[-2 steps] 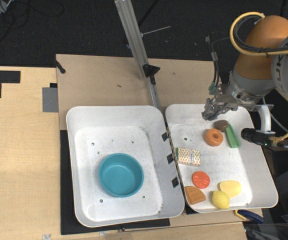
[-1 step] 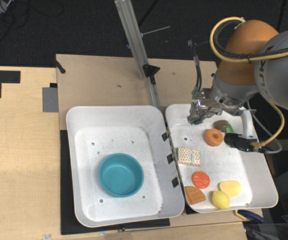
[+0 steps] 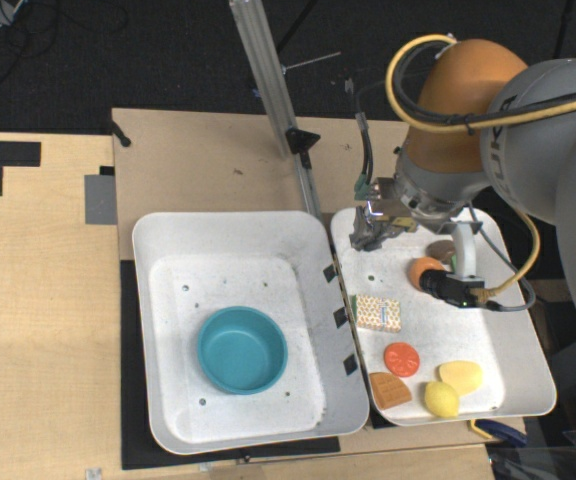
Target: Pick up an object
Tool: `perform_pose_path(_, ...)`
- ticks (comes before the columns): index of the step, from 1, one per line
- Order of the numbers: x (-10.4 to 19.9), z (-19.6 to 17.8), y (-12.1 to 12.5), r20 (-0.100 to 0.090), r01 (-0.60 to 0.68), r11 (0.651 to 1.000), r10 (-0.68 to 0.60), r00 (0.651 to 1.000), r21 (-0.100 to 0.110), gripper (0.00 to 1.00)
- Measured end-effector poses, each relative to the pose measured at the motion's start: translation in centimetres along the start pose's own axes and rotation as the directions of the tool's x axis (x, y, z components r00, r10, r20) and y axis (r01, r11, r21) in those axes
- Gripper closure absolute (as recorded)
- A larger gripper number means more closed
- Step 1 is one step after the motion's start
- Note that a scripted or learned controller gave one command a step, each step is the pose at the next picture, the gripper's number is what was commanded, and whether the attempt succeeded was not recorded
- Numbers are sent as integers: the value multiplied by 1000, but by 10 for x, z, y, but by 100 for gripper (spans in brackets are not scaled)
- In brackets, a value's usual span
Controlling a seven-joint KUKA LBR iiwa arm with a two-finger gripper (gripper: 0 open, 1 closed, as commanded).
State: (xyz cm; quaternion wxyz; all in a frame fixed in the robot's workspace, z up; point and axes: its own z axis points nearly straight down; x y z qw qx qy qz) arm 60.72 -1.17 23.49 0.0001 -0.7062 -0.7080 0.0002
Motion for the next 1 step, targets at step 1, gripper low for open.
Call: perform_pose_path(1,55,7,-11,-1,1,1000,-1,1000,1,100)
